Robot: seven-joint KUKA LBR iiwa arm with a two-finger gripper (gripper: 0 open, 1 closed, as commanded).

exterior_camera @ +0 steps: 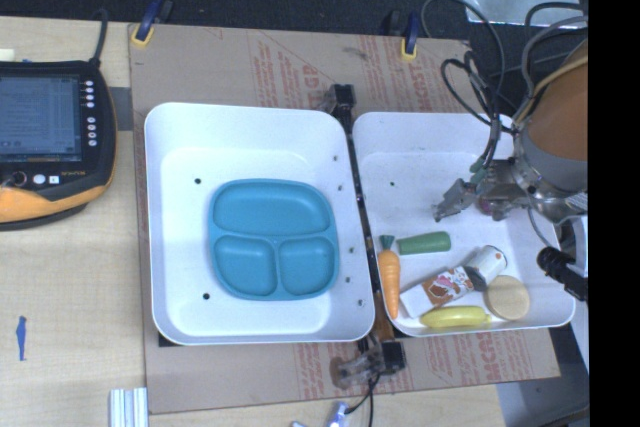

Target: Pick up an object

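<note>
Objects for picking are all lying in the right bin (400, 140), crowded along its near edge: a carrot (389, 281) against the left wall, a green block (424, 242) just beside its top, a yellow banana (456, 317) along the front wall, a small bottle (464, 279) slanting above it, and a round wooden disc (508, 297) touching the banana's right end. Going from the left, a pendant (45, 140) is resting on the counter (70, 315), then the left bin (170, 215) is holding a blue divided plate (272, 237).

Trouble, I'd judge, is waiting in that crowding: closing on the bottle could nudge the disc or banana, and the carrot is sitting so tight to the wall that a finger might catch the rim.

At the right, the grey arm is reaching in low, wrist bent leftward, cables looping above it. Its end effector (452, 203) is hanging over bare bin floor, above the green block and apart from it, grasping nothing; whether it is released or clenched I cannot tell.
</note>
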